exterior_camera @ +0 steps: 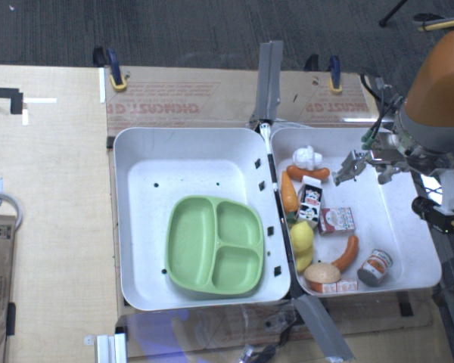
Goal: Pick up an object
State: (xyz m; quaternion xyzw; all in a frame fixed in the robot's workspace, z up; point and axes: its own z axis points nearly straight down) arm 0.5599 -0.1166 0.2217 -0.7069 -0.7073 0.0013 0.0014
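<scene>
My gripper [367, 171] hangs over the upper right part of the right bin [408, 225], its fingers spread open and nothing between them. To its left lie a white lumpy toy [308, 157] and an orange-red sausage [308, 174]. Below those are an orange carrot [288, 193], a black-and-white carton [310, 203], a small red box [337, 220] and a yellow lemon [301, 237]. Near the bin's front lie a second sausage [347, 252], a tin can [374, 268] and a bun [323, 273].
The left bin [136, 203] holds a green divided plate [216, 244]. A grey divider bar [269, 89] runs between the bins at the back. The arm's orange band [439, 74] looms at the right edge. The right bin's floor under the gripper is bare.
</scene>
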